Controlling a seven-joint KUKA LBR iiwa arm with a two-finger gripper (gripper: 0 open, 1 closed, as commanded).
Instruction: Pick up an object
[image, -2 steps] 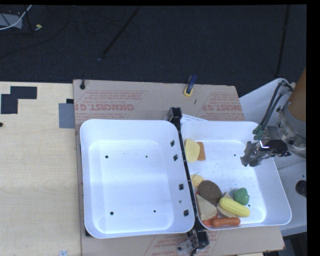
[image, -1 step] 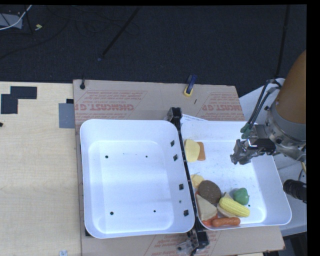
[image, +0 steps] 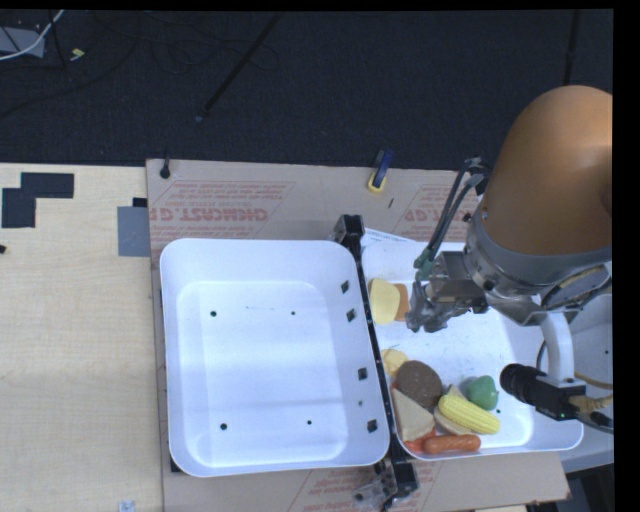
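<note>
My gripper (image: 425, 318) hangs low in the right bin (image: 545, 432), just right of a pale yellow and orange toy food piece (image: 384, 301) lying against the bin's left wall. The gripper's tip is dark and seen from above. At the bin's front lies a cluster of toy foods: a brown round patty (image: 418, 382), a tan wedge (image: 410, 412), a yellow corn cob (image: 468, 412), a green piece (image: 482, 390), an orange carrot (image: 452, 444) and a small yellow piece (image: 394, 360). Nothing shows between the fingers.
The left bin (image: 180, 300) sits beside the right one, with a black clip divider (image: 362, 330) between them. The arm's large orange and grey body (image: 555, 190) overhangs the right bin's back right. A black cylinder (image: 540, 390) juts in at the right edge.
</note>
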